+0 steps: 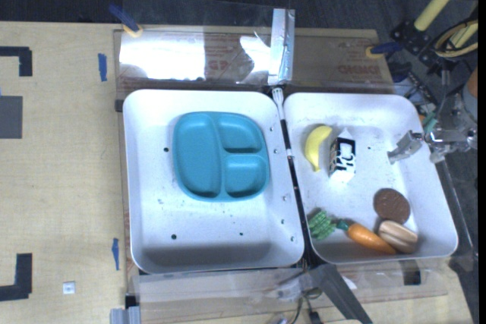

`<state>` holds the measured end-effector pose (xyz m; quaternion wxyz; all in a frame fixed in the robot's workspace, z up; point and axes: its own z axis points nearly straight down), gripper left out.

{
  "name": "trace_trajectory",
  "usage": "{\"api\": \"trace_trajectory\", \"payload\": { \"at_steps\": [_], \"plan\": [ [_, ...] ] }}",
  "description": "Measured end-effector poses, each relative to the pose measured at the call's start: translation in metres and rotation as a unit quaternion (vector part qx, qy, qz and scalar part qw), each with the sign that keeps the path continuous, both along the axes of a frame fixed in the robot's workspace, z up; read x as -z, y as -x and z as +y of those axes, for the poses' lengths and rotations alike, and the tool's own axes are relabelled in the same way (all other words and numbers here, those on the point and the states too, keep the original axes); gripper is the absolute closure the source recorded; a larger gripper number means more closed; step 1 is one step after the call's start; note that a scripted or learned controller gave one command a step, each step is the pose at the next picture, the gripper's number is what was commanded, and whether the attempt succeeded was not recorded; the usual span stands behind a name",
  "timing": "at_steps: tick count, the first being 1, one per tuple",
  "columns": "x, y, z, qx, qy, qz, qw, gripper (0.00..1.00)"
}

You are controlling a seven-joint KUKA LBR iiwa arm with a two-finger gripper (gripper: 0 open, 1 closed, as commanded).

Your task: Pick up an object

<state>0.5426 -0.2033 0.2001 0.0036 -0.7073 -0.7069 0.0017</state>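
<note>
While arm waits at right bin's (364, 106) far right edge, end effector (416, 144) hovers over rim; grip state hard to tell, nothing seen held. Banana (317, 146) lies top-left in bin, touching black-white box (343, 156). Brown disc (391, 204), bread roll (399, 234), carrot (364, 236) cluster bottom right. Banana looks like light, stiff, smooth toy; pinch across mid-curve. Left bin (144, 163): blue tray (222, 155).

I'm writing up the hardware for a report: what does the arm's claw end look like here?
At the right bin's right edge sits the claw, a small metallic grey piece with pale, shiny surfaces. Behind it is a cluttered grey mount with dark cabling. It is too blurred to make out markings.
</note>
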Motion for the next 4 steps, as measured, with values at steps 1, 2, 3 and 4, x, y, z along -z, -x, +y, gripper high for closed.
{"api": "trace_trajectory", "payload": {
  "at_steps": [1, 2, 3, 4],
  "plan": [
    [0.092, -0.037, 0.033, 0.058, 0.0037, -0.005, 0.9983, 0.00],
    [0.094, -0.118, 0.073, -0.101, 0.0122, -0.021, 0.9946, 0.00],
    [0.095, -0.084, 0.054, -0.072, 0.0048, -0.026, 0.9971, 0.00],
    [0.089, -0.083, 0.054, -0.073, 0.0051, -0.024, 0.9970, 1.00]
  ]
}}
